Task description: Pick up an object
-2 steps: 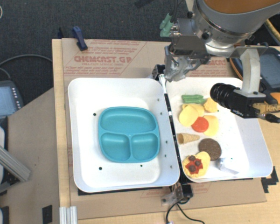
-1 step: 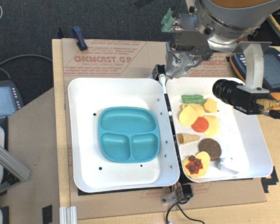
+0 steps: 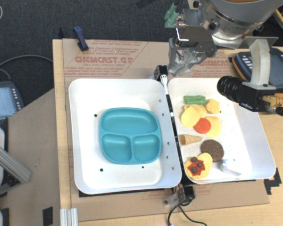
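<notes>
My gripper [image 3: 183, 64] hangs above the back edge of the bench, just behind the seam between the two bins, with nothing seen in it. The right bin [image 3: 247, 135] holds a cluster of toy food: a green pod [image 3: 195, 99], yellow slices [image 3: 192, 115], a red tomato slice [image 3: 203, 125], a waffle cone [image 3: 190, 139], a dark chocolate cookie [image 3: 212, 149] and a yellow tart with berries [image 3: 198, 166]. All of it lies in front of the gripper, in the bin's left half. A teal compartment plate [image 3: 130, 135] sits in the left bin [image 3: 82, 126].
A black cylindrical device [image 3: 237, 92] juts over the right bin's back right corner. A blue clip [image 3: 80, 37] stands on the cardboard at the back left. A small clear plastic scrap [image 3: 228, 167] lies near the right bin's front.
</notes>
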Robot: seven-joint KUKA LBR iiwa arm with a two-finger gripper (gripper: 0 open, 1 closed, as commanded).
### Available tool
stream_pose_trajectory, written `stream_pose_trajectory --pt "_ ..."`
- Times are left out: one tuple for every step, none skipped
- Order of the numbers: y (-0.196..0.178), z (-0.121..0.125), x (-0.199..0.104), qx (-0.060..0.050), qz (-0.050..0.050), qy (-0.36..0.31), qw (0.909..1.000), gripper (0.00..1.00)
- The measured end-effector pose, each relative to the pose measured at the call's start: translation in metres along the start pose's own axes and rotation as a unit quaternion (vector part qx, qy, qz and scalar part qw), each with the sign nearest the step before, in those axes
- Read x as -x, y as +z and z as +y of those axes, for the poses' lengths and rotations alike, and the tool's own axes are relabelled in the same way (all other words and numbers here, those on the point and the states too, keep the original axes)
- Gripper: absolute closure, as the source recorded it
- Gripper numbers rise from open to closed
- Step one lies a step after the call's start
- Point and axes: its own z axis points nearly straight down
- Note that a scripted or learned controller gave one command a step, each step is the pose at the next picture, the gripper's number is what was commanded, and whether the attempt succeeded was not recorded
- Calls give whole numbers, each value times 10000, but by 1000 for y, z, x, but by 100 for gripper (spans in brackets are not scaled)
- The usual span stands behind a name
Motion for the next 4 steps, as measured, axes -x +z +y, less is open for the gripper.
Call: stream_pose_trajectory --pt "-10 1 -1 12 3 -6 10000 100" --pt "-21 1 -1 25 3 -14 10000 100" --pt "-31 2 -2 36 8 -20 10000 100" --pt "116 51 89 -91 -23 77 9999 100"
